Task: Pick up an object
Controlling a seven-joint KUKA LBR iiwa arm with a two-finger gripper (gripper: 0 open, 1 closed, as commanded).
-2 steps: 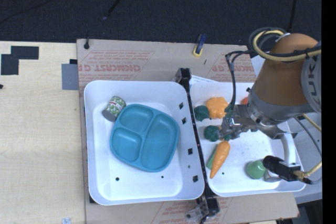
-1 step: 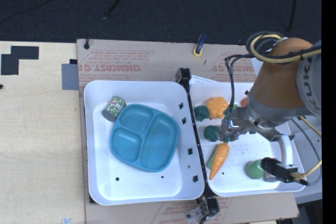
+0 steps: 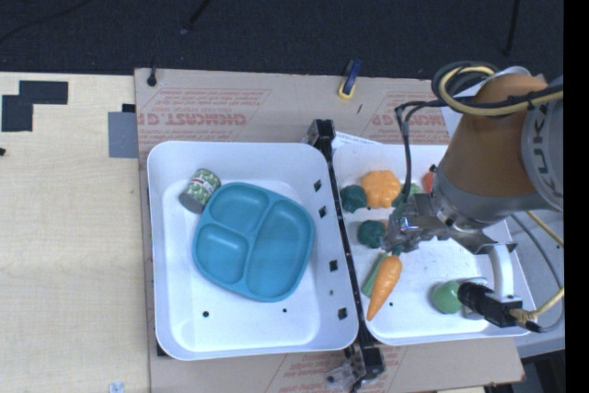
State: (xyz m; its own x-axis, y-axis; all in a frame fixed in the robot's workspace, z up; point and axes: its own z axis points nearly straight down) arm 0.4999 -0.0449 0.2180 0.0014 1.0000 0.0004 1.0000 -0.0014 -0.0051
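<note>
My gripper (image 3: 398, 239) hangs low in the right bin (image 3: 414, 322), just above the top end of an orange carrot (image 3: 383, 282) that lies slanted near the bin's left wall. A dark green lump (image 3: 370, 233) sits right beside the gripper on its left. An orange-yellow object (image 3: 381, 188) and another dark green piece (image 3: 352, 196) lie further back. A green round object (image 3: 446, 296) rests at the front right of that bin. The arm's wrist hides the fingertips.
The left bin (image 3: 175, 308) holds a blue divided plate (image 3: 253, 240) and a small green-patterned can (image 3: 200, 189) at its back left corner. A black divider (image 3: 339, 244) separates the bins. A black fitting (image 3: 488, 304) juts in at the right bin's front right.
</note>
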